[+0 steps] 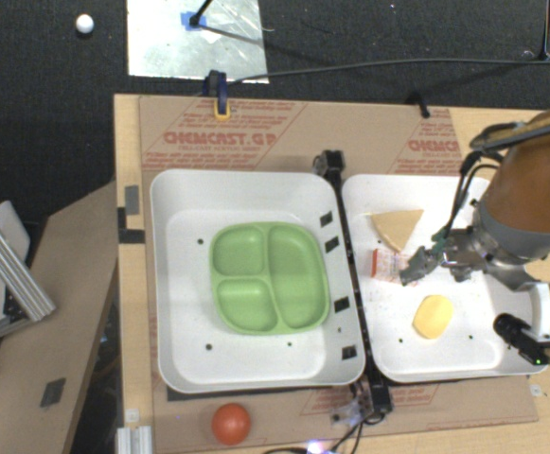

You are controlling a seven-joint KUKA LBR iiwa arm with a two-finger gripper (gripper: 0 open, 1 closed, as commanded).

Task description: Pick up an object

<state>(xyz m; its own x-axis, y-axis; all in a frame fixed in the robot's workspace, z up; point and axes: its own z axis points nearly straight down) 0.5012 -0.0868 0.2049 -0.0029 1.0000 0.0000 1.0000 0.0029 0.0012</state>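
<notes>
In the right bin (464, 362) lie a tan wedge (398, 227) at the back left, a yellow rounded lump (433, 317) toward the front, and a small red-and-white packet (381, 265) by the left wall. My gripper (415, 270) hangs low over this bin, between the wedge and the yellow lump, just right of the packet. Nothing shows held in it. The grey arm with its orange band (540, 173) reaches in from the right.
The left bin (175, 348) holds a green divided plate (268, 277). A red ball (230, 423) sits on the bench in front of the bins. Behind the bench are a foil sheet (197, 26) and a small white ball (85, 24).
</notes>
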